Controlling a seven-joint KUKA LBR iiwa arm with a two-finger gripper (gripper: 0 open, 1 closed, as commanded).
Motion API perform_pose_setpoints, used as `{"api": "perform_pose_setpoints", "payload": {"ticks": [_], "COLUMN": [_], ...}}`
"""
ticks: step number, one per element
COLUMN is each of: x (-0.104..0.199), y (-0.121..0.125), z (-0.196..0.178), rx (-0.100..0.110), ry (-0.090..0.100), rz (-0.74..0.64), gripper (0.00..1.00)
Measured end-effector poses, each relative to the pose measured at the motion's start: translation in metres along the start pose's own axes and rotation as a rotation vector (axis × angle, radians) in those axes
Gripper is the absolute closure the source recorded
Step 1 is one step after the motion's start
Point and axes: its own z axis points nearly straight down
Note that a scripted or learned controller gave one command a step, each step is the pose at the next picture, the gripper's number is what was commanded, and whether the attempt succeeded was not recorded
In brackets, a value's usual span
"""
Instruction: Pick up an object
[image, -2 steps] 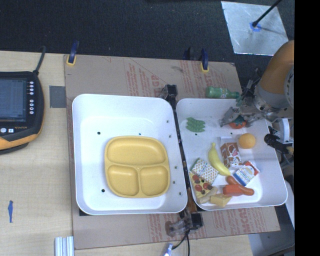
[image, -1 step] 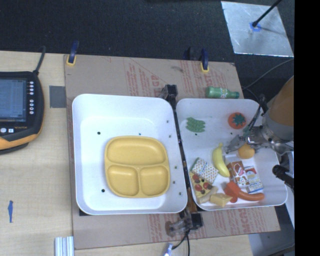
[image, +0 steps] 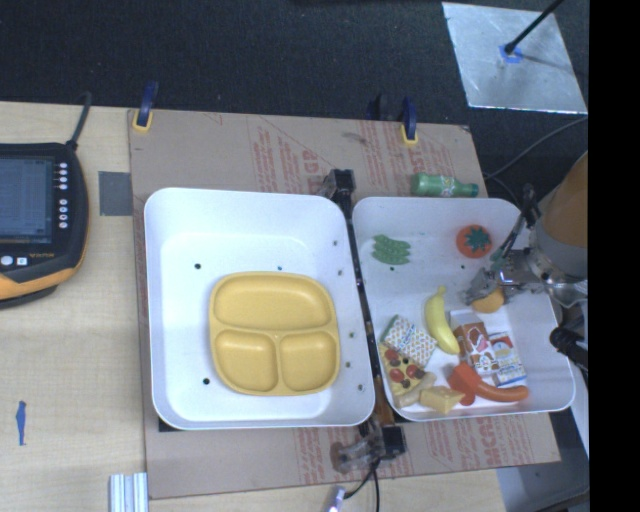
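Note:
The right bin (image: 400, 215) holds several toy foods: a green leafy piece (image: 391, 249), a red tomato (image: 474, 240), a yellow banana (image: 439, 319), a small orange piece (image: 488, 301), a printed carton (image: 488, 357), a pizza slice (image: 403, 367), a checkered packet (image: 409, 340), a cheese wedge (image: 440, 399) and a red-orange chili (image: 485, 388). My gripper (image: 493, 279) reaches in from the right edge and hangs low over the bin's right side, directly over the small orange piece and just below the tomato. Whether it touches the orange piece is not clear.
The left bin (image: 170, 300) holds a yellow divided plate (image: 273, 331). A green bottle (image: 443, 185) lies on the cardboard just behind the right bin. A teach pendant (image: 38, 220) sits at the far left of the bench. Clamps (image: 408, 118) grip the cardboard's back edge.

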Motion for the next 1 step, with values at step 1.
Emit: {"api": "perform_pose_setpoints", "payload": {"ticks": [1], "x": [0.0779], "y": [0.0544], "z": [-0.0344], "rx": [-0.003], "ry": [0.002], "rz": [0.002], "gripper": [1.00]}}
